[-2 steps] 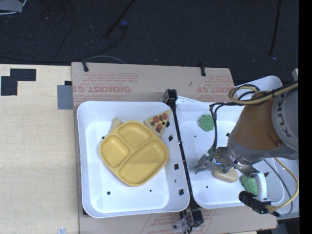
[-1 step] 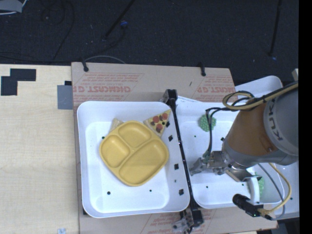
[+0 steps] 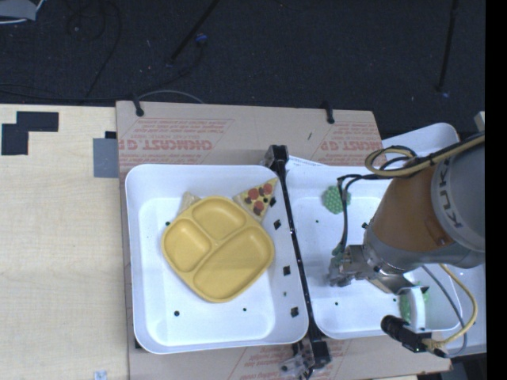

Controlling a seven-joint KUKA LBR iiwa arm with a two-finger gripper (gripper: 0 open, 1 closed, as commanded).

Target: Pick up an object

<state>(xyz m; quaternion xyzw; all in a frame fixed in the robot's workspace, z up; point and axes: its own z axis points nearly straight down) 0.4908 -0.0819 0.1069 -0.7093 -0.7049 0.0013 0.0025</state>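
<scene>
A grey and orange robot arm [image 3: 420, 212] reaches down into the right bin [image 3: 348, 323], its gripper [image 3: 342, 271] low over the bin floor; whether it is clenched or released cannot be told. The nearest thing to pick, a small green ball [image 3: 335, 199], sits apart toward the bin's far edge, so a closing grab here would likely catch nothing, while a yellow divided plate [image 3: 218, 248] and pizza slice [image 3: 260, 197] lie in the left bin [image 3: 150, 307]

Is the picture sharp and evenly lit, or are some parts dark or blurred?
Camera view: the two white bins are bright and almost washed out; the yellow plate is clear with soft shadows in its compartments; the floor above the bench is very dark; the gripper and the small green object look slightly soft.
</scene>
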